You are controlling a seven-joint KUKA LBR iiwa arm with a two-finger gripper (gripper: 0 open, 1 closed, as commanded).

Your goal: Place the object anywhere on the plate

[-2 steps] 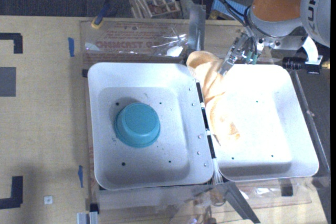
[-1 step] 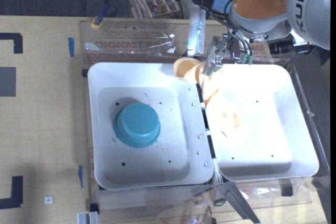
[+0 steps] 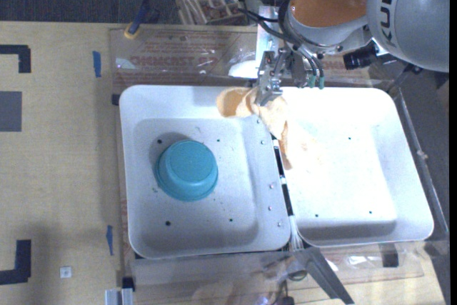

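1. Pale wooden tabletop (image 3: 57,175) fills the left of the frame, with black corner marks and blue tape bits on it; two shallow white bins sit side by side at centre and right.
2. From the upper right, the grey arm (image 3: 414,3) with its orange band reaches toward the top centre, wrist pointing down, cables looping around it.
3. Its claw (image 3: 269,91) hangs over the top edge where the two bins meet.
4. Whether the claw is parted or closed I cannot tell; the tips are lost against the tan thing beneath them.
5. That tan, floppy object (image 3: 275,121), cloth-like or a soft toy, lies draped over the divide between the bins, trailing down along the right bin's left rim.
6. Left bin (image 3: 143,232) holds a teal round plate or bowl (image 3: 186,169), seemingly upside down, at its centre-left, well apart from the tan object.
7. Right bin (image 3: 357,182) carries only the object's trailing edge.
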